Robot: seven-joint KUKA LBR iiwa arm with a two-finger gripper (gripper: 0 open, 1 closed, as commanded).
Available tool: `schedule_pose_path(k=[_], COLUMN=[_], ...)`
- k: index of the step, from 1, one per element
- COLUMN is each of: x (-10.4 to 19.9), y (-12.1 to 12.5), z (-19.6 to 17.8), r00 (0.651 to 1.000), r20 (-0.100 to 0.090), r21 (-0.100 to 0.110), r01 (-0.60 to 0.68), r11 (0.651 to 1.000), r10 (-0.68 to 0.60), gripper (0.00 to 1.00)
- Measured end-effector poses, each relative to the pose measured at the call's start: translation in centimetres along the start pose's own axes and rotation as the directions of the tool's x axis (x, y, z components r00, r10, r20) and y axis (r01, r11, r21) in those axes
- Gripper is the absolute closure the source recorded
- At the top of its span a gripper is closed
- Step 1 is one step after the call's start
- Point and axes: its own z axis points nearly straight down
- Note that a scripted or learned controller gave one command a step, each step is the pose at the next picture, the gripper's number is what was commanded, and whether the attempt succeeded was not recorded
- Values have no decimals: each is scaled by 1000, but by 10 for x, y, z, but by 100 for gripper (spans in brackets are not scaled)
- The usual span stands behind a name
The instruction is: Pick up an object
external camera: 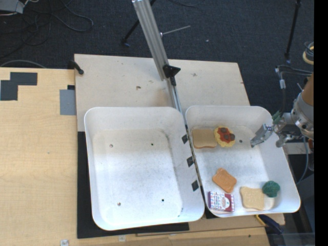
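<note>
While the gripper [266, 133] is seen over the right bin's [256, 111] 3 o'clock rim, nothing is held; finger spread cannot be told. Yellow-red toy [225, 136] is placed just at its 9 o'clock, brown slice [204, 138] beyond. Orange piece [224, 180], carton [221, 201], toast [254, 198] and green ball [271, 188] are spread at 6–7 o'clock.

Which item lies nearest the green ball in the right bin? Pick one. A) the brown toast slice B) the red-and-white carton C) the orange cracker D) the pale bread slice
D: the pale bread slice lies right beside the green ball in the right bin's near corner.
</note>
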Motion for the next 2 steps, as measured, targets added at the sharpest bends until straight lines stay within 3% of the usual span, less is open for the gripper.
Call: schedule_pose_path(k=[2], x=[-10], y=[-7], z=[125], r00=[1000], r20=[0], r21=[0], r01=[0], r11=[1000], r10=[0], gripper=[0])
